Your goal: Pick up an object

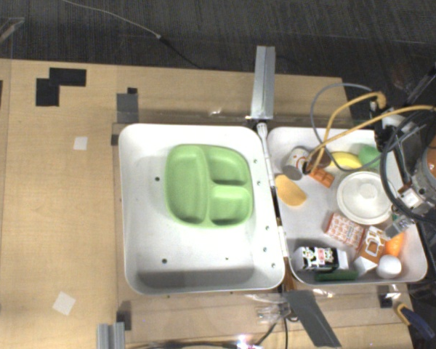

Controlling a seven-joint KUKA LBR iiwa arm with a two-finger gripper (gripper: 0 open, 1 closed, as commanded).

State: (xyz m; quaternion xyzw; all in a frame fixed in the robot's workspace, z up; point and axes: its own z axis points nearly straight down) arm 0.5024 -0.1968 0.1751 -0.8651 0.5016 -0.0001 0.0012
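Likely easiest pick: small white egg-shaped object (389, 266) in the near right corner of the right white bin (283, 147), just beside a small orange ball (394, 245); probably light, rigid, smooth and prone to roll, best pinched across its middle. Crowded around: round white bowl (363, 196), red-patterned flat packet (344, 229), dark printed carton (320, 257), yellow lemon-like piece (346, 160). Gripper (414, 198) at bin's right edge, finger state impossible to tell; left white bin (142, 195) roomy, holding green divided plastic tray (208, 185).

The bench (51, 217) is viewed from above at a slant by one fixed camera; both white bins (142, 267) are framed at moderate range.
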